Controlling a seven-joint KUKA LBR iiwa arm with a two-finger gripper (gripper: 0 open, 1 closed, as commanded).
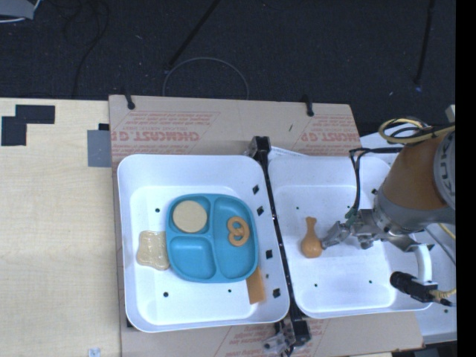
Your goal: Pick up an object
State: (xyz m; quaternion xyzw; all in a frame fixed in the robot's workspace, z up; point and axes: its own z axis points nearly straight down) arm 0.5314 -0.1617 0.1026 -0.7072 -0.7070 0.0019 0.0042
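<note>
Grey and metallic, the two-finger claw [332, 234] sits low inside the shallow white right-hand bin [372, 307], at the end of the arm reaching in from the right. Its tip is turned toward the bin's left half. Whether the claw is wide or narrow cannot be told, since at this slant the metal blurs into one grey mass.

Just beside the tip, perhaps touching it, lies a small orange-tan pear-shaped piece [310, 242], its fat end nearer the camera and its thin neck pointing toward the bin's far wall. It appears to rest on the bin floor, and nothing shows it clasped. The pick therefore looks not yet made. The approach seems largely done, while closing on the pear-shaped piece and lifting it clear remain.

Further out, across the divider, the shallow white left-hand bin [141, 303] holds a blue plastic three-compartment tray [201, 262]. A round tan disc [189, 216] lies in the tray's far-left compartment and a small brown pretzel [238, 231] in its far-right one. A pale yellowish flat piece [152, 250] lies against the tray's left edge, and a brown wedge-shaped strip [255, 285] lies by its near-right corner. All of these sit well apart from the claw.
</note>
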